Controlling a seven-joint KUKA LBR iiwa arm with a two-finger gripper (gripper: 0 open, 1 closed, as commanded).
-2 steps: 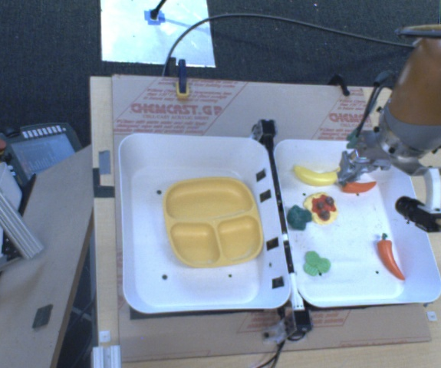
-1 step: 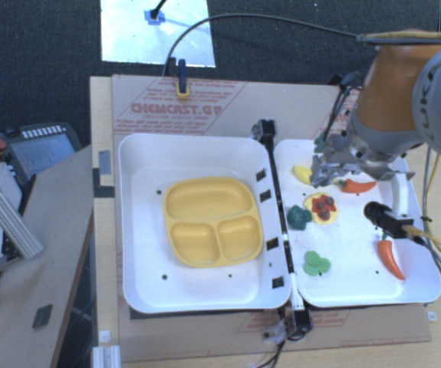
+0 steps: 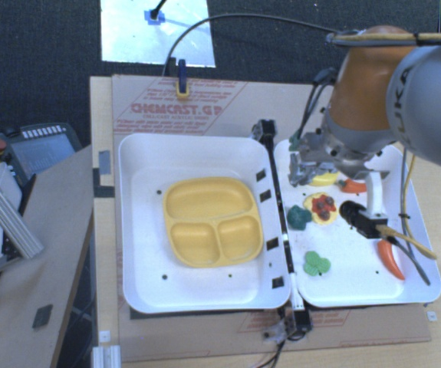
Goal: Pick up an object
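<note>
right bin [image 3: 343,288], near side: light green broccoli-like toy [image 3: 317,264], with an orange carrot [image 3: 392,260] toward the right wall, well apart from it. further in: dark green piece [image 3: 298,218] touching a small round pizza-like disc [image 3: 321,207], yellow with red topping. behind those, a yellow piece [image 3: 325,179] and a red-orange piece [image 3: 354,185] side by side. pincer [image 3: 303,169] sits low over the far-left part of the right bin, just beside the yellow piece; released or clenched: can't tell. left bin [image 3: 139,205] holds a yellow three-compartment tray [image 3: 205,202], lying flat. both bins rest on a cardboard sheet [image 3: 205,107] on the tabletop [image 3: 100,113]; blue-and-yellow clamp [image 3: 181,79] at its far edge.
</note>
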